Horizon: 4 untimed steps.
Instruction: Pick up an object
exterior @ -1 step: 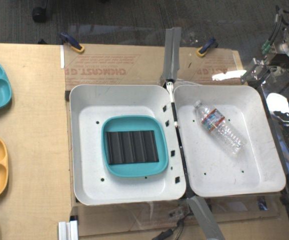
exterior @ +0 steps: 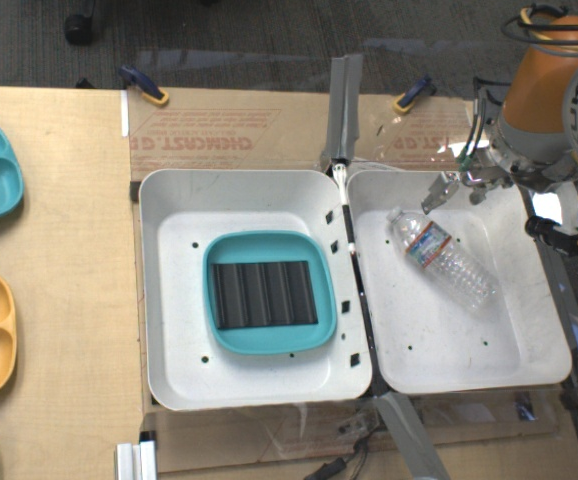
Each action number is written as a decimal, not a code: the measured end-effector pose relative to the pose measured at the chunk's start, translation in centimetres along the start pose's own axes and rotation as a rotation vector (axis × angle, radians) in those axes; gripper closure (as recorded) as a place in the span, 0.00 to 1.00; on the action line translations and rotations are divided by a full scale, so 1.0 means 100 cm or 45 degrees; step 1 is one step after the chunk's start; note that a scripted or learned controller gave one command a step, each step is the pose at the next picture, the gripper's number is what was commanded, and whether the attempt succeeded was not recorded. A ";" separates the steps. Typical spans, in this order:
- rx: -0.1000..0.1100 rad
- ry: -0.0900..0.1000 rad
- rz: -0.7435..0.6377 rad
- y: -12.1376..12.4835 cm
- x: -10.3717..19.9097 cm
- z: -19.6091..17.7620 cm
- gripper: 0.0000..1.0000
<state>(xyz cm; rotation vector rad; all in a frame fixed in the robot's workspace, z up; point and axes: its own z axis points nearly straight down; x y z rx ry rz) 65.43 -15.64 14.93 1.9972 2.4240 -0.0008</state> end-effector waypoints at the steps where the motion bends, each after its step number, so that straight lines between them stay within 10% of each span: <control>1: 0.003 0.002 -0.126 -0.009 0.042 0.058 0.00; 2: 0.001 0.000 0.068 -0.013 0.106 -0.043 0.00; 3: 0.005 0.000 0.267 -0.084 0.053 0.009 0.00; 4: 0.003 0.000 0.347 -0.067 0.044 0.011 0.00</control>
